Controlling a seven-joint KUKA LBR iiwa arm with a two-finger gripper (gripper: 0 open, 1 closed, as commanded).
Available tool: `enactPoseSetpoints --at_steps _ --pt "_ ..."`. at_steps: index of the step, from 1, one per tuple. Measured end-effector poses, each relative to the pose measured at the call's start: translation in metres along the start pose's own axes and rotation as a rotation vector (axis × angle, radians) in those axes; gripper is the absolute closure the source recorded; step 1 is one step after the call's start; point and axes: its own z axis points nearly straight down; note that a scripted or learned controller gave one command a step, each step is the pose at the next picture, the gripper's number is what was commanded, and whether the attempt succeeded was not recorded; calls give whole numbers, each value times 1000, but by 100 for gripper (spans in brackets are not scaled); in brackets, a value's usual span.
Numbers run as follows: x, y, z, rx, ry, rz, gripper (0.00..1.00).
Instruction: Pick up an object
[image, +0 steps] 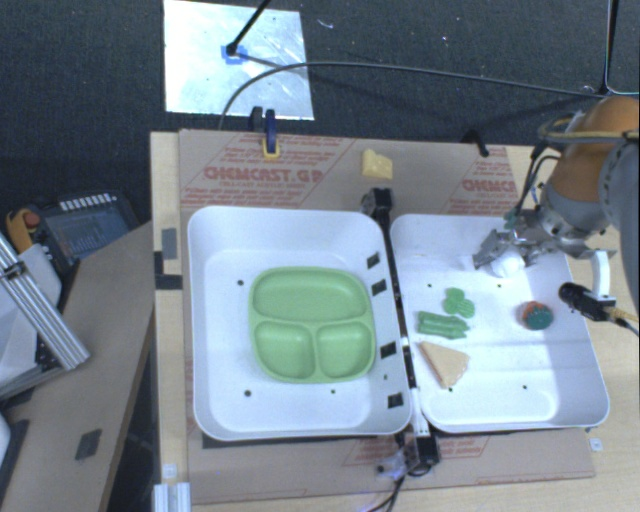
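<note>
White rounded object (509, 265) beneath metal tool (500, 250).

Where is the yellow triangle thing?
The tan wedge lies in the right bin, near its left wall, just below the long green piece and beside the left bin's green divided plate.

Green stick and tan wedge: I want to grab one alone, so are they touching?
Apart. The camera view shows a strip of white bin floor between the green stick and the tan wedge below it.

In the right bin (560, 405) the front edge lies open, while green pieces (447, 314), a wedge (445, 362) and a round toy (537, 316) crowd its middle.
</note>
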Motion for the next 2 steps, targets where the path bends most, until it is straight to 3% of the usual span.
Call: enactPoseSetpoints --at_steps 1,2 --pt "0 1 13 -3 -1 -1 0" --pt "0 3 0 -8 -3 -3 100"
